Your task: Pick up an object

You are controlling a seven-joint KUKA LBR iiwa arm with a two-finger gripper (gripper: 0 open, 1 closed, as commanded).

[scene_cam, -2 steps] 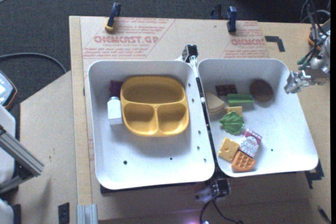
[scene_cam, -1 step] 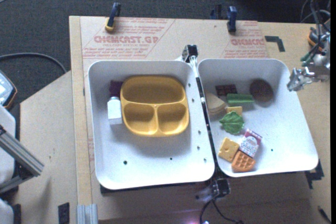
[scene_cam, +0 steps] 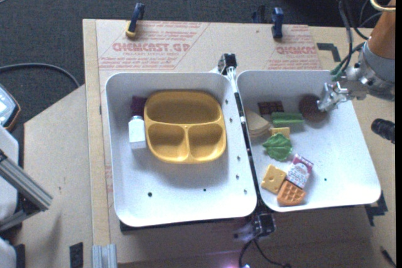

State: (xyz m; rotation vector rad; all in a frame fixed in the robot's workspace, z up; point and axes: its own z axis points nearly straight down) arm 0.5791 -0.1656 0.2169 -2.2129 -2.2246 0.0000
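Gripper over right bin, perhaps nine food pieces

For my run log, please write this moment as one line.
arm: over right bin | gripper: beside brown disc | grasp: none seen | yellow tray: in left bin

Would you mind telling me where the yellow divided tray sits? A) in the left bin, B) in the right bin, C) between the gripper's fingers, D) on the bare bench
A: the yellow divided tray lies inside the left bin, beside a small white bottle.
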